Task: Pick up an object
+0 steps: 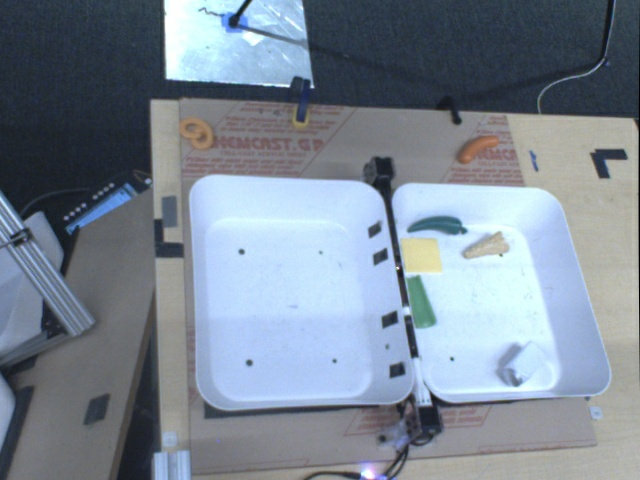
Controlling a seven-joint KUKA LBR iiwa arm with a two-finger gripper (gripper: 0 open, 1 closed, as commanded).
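Table (330, 133), brown, carrying two white bins. Left bin (290, 288), centre frame. Right bin (575, 298), right of centre, holding every loose item.

Yellow square (421, 256), flat against the dividing wall; probably light, soft, hard to get under. Green strip (420, 302) just below it. Dark green pepper (437, 226) above; rounded, likely slippery. Tan wedge (486, 246), mid-bin, standing clear: likeliest pick, taken across its narrow width. Grey lump (515, 365), lower right corner.

Jaws: state cannot be told.

Right bin (575, 268) holds yellow square (421, 256), green pieces, perhaps grey scrap (516, 365)
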